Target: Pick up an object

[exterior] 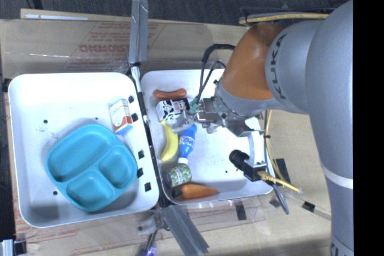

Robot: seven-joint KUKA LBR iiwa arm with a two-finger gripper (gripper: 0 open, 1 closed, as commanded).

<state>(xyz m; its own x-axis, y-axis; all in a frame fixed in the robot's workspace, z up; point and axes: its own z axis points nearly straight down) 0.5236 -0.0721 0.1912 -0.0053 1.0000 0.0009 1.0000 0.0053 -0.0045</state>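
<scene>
My gripper reaches from the right into the right bin and hangs low over its left half. Just to its left lies a black-and-white patterned pack, and the top of a blue bottle sits right below it. A yellow banana lies along the bin's left wall beside the bottle. A brown sausage rests at the far edge. Near the front are a green can and an orange carrot. Nothing shows between the gripper's tips.
The left bin holds a blue divided tray and a small red-and-white carton near the divider. The big grey arm with its orange band covers the right bin's far right part.
</scene>
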